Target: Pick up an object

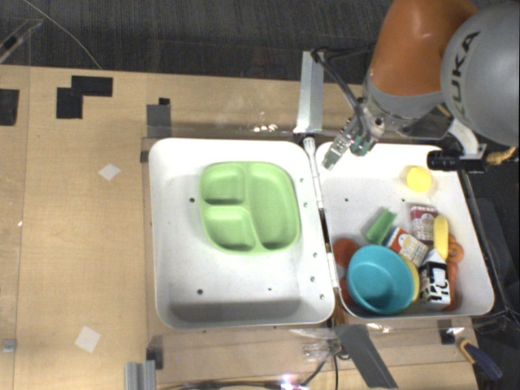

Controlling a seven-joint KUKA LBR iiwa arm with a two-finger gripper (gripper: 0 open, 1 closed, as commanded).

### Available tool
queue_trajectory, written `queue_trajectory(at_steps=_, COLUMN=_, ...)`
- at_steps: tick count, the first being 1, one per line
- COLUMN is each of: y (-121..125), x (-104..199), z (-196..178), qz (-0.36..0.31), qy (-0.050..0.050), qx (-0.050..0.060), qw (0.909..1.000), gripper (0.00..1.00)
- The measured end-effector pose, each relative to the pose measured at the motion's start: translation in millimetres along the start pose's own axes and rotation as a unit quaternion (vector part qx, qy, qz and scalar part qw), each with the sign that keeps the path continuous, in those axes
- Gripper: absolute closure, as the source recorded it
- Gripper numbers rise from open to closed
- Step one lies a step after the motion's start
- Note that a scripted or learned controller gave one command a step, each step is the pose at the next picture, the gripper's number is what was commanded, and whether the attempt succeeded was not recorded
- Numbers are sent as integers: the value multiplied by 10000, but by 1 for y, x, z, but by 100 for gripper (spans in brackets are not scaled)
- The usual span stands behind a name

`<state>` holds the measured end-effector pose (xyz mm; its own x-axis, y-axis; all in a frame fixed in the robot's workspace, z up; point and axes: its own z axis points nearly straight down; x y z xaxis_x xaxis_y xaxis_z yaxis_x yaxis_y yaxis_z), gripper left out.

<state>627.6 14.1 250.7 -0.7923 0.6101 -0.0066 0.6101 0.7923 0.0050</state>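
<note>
My gripper [346,150] hangs over the far left corner of the right bin [357,192], close to the divider between the bins. It looks open, with nothing between its fingers. In the right bin lie a teal bowl [379,279], a green block [379,226], a small yellow object [419,179], a long yellow piece [440,236], a red and white packet [422,217] and a black and white item [437,284]. All of these sit nearer the camera than the gripper and apart from it.
The left bin [179,283] holds a light green divided tray [248,205]. A metal post [309,92] stands just behind the divider, next to the gripper. The grey and orange arm [422,47] fills the far right. Bare floor of the right bin lies below the gripper.
</note>
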Motion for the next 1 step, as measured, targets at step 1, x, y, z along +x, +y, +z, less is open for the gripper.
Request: queue_trajectory(at_steps=1, y=2, x=-1, z=-10, qz=-35, qy=-19, qx=-10, qw=10000, gripper=100)
